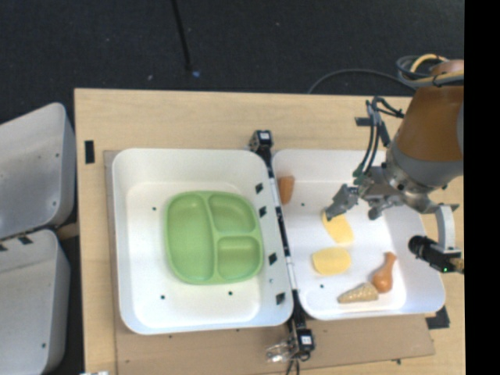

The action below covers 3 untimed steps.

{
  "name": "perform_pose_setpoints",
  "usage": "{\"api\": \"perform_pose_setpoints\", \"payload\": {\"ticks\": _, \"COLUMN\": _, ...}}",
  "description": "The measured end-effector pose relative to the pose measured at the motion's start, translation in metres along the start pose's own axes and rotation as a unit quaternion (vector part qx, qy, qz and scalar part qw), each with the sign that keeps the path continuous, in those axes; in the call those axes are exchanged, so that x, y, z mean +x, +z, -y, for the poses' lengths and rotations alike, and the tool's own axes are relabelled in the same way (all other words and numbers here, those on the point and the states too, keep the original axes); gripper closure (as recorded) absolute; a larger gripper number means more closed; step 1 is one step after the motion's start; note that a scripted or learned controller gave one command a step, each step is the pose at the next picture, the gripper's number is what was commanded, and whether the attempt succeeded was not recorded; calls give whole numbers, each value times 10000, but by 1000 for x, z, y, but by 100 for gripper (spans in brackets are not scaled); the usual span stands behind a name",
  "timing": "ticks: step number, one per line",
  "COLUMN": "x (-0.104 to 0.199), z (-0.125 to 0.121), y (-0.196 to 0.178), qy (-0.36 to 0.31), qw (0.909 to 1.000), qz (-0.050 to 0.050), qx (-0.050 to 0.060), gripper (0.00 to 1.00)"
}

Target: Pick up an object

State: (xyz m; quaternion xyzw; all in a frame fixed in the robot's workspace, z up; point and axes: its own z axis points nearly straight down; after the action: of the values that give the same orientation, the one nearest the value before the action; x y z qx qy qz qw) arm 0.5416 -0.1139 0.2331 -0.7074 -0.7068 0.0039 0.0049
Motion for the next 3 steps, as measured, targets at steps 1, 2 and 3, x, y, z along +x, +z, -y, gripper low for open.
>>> {"api": "perform_pose_setpoints", "payload": {"ticks": 1, "x": 0, "z": -2, "y": -6, "qy": -13, "qw": 10000, "qz": 9, "qx": -64, "gripper": 0}}
{"api": "perform_pose_setpoints", "payload": {"ticks": 2, "x": 3, "z": -2, "y": 37, "qy": -3, "qw": 10000, "qz": 11, "qx": -44, "gripper": 0}}
{"api": "perform_pose_setpoints", "payload": {"ticks": 3, "x": 5, "z": -11, "y": 84, "qy": 17, "qw": 10000, "qz": 11, "qx": -46, "gripper": 0}}
